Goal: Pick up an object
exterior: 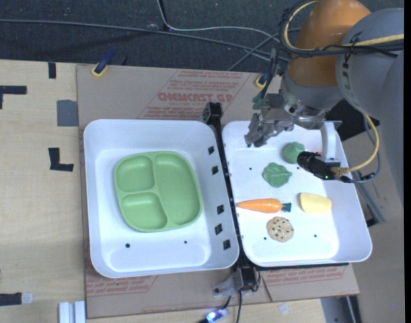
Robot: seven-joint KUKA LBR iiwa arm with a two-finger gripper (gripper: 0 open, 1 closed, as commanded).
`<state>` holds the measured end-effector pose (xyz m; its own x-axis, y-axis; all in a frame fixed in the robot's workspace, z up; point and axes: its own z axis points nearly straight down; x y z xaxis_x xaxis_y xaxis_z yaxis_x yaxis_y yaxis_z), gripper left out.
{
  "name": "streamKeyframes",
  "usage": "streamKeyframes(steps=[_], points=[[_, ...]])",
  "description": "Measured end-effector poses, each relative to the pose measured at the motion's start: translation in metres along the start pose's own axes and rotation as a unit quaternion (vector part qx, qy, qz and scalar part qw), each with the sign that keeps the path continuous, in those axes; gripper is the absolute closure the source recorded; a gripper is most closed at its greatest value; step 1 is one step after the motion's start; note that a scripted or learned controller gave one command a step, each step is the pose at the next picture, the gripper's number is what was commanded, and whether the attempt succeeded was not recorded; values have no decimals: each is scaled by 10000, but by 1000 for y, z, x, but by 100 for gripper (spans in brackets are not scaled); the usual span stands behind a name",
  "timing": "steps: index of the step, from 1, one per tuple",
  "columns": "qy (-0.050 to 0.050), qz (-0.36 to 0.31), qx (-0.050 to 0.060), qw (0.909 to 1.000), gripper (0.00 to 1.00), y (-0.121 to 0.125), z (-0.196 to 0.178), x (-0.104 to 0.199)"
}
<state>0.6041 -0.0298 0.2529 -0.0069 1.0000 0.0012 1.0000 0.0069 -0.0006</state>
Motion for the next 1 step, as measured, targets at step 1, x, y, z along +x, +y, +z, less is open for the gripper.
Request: streamKeyframes(steps=[1], points=[[-4,6,6,10000,100,13,10,46]])
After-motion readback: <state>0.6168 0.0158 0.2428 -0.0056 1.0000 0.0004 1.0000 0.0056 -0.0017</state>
